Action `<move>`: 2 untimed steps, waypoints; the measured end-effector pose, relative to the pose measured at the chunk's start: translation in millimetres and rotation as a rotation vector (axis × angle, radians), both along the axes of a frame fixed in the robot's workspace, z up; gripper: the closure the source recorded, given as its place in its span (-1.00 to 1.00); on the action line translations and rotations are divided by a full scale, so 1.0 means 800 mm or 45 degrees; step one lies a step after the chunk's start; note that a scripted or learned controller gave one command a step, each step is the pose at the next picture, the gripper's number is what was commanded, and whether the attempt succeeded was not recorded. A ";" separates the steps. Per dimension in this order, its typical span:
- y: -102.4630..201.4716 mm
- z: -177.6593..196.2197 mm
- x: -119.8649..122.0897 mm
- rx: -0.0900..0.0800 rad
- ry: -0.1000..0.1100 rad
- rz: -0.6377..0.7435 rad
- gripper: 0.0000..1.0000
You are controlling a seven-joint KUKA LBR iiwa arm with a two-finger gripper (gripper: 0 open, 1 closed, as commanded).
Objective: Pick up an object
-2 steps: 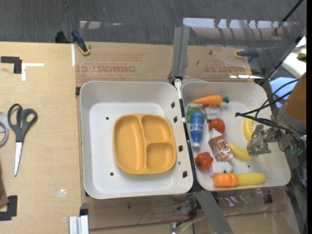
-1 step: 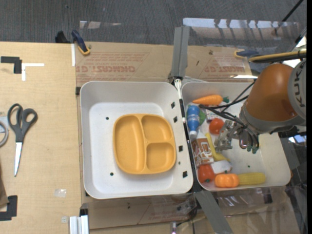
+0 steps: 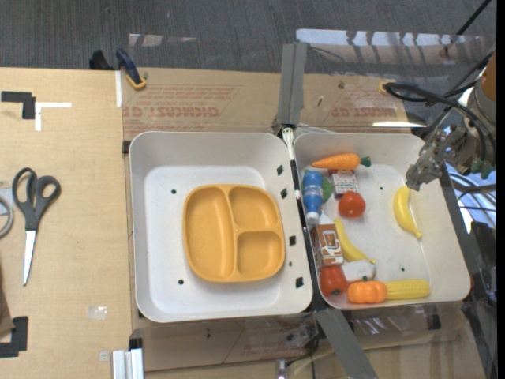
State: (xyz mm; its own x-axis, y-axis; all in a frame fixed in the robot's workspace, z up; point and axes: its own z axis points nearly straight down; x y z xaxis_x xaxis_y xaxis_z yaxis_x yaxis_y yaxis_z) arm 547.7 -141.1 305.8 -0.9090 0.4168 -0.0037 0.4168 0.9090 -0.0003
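You will find the end effector [image 3: 418, 172] at the right of the frame, poised over the upper right part of the right bin [image 3: 450, 287], just above the top end of a banana [image 3: 405, 212]. Whether its fingers are apart or together, I cannot tell; nothing is seen between them.

Right bin contents, for your record:
- A carrot [image 3: 338, 162] lies near the bin's upper left, lengthwise across the frame.
- A blue bottle [image 3: 313, 193] lies along the left wall, just below the carrot.
- A small white packet [image 3: 344, 181] sits just right of the bottle, with a tomato [image 3: 351, 204] touching or nearly touching its lower edge.
- A brown packet [image 3: 327, 245] lies lower along the left wall, with a second banana [image 3: 350, 245] slanting just beside it.
- A red item [image 3: 332, 279] sits at the lower left corner; its kind is not clear.
- An orange fruit [image 3: 367, 292] and a corn cob [image 3: 408, 290] lie side by side against the bottom wall.

The first banana lies apart from the other items, in the right half of the bin.

The left bin [image 3: 150, 212] holds a yellow tray [image 3: 233, 233] with three compartments, roughly centred.

On the worktop [image 3: 71, 212] at the left of the frame lie scissors [image 3: 33, 212], handles toward the top. A blue clamp [image 3: 130, 68] sits at the upper left, beyond the bins.
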 end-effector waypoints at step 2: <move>0.002 0.075 0.082 0.000 0.000 -0.238 1.00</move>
State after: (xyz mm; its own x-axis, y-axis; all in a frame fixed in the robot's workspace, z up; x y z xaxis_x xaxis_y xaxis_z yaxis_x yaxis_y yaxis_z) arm 613.6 -139.4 365.5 -0.8157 0.5784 -0.0038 0.5784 0.8157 0.0000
